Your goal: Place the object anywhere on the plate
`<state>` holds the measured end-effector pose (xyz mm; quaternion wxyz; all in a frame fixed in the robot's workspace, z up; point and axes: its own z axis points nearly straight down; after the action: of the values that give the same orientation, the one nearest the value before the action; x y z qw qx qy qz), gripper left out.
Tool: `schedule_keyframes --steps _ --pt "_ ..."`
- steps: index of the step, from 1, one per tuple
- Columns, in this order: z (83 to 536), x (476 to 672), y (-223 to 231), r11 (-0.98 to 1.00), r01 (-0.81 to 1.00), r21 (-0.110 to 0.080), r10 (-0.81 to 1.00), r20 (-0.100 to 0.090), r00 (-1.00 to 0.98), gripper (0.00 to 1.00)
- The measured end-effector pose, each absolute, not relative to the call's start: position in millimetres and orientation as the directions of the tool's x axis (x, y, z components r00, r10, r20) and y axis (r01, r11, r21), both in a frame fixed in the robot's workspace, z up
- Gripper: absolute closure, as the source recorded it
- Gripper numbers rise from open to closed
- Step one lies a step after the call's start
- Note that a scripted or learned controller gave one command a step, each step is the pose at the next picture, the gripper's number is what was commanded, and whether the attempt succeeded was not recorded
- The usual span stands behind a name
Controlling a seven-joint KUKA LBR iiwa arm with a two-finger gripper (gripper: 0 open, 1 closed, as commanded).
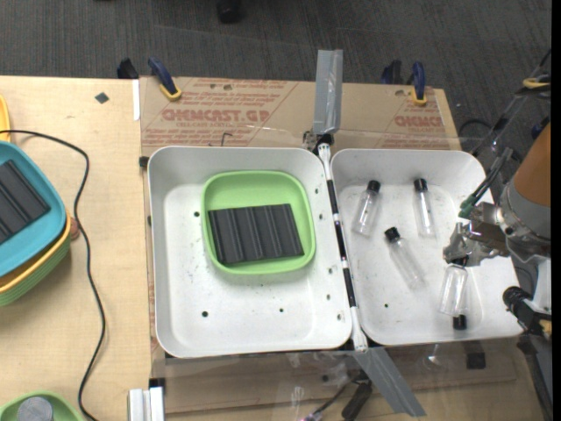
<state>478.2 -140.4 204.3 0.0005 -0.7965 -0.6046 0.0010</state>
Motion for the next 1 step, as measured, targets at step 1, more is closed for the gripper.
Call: schedule_keyframes --steps 1 --pt "204.3 478.2 -140.5 -0.269 0.963 -0.002 0.963 -0.001 0.269 0.0"
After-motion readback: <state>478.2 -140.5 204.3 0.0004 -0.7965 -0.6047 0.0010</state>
